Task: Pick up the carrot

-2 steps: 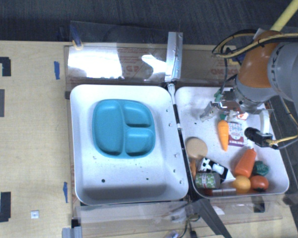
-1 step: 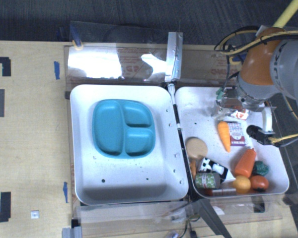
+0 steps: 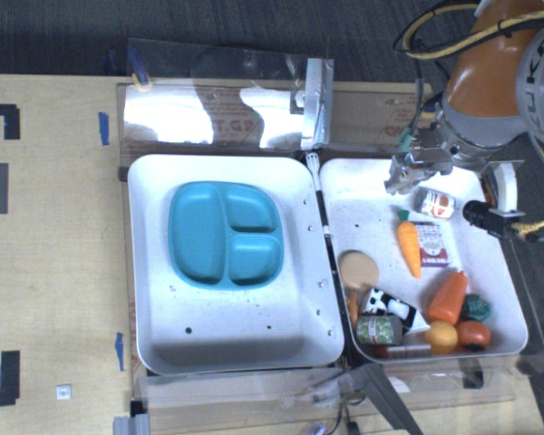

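The carrot (image 3: 409, 247) is a small orange cone with a green tip at its upper end. It lies in the right bin (image 3: 363, 184), near the middle, pointing down the view. My gripper (image 3: 408, 176) hangs over the bin's upper part, just above the carrot's green end and apart from it. Nothing shows in the gripper.
A maroon-and-white box (image 3: 432, 245) touches the carrot's right side, and a small white-and-red pack (image 3: 438, 205) lies above it. A tan disc (image 3: 358, 267), a black-and-white toy (image 3: 387, 304), a green can (image 3: 377, 330) and several orange, red and green pieces (image 3: 449, 297) crowd the bin's lower end. The left bin (image 3: 154, 315) holds a blue divided plate (image 3: 227, 234).
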Controlling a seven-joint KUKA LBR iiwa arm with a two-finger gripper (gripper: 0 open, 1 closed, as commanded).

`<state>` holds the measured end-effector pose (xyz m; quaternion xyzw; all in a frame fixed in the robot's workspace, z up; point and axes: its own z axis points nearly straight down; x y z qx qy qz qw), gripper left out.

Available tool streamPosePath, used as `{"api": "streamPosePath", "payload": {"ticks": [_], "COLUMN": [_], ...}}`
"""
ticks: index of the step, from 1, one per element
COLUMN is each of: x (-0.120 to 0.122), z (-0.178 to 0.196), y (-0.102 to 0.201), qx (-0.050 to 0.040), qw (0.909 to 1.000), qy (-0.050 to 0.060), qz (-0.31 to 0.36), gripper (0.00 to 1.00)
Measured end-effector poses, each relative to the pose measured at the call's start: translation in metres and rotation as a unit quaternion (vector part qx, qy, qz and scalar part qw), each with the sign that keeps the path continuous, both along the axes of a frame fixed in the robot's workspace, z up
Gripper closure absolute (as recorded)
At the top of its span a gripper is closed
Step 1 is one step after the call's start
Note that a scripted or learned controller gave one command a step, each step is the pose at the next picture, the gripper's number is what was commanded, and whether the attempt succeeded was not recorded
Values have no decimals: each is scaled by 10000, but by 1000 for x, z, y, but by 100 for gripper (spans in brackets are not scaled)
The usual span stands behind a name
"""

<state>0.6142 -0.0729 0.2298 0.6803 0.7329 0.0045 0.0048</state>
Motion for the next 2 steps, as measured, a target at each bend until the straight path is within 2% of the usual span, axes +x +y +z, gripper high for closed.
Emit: {"api": "streamPosePath", "payload": {"ticks": [1, 2], "x": [-3, 1], "z": [-6, -129], "y": [-2, -50], "qx": [-2, -4], "qw": [10000, 9974], "qy": [59, -14], "qz": [-16, -722], "gripper": [0, 0]}}
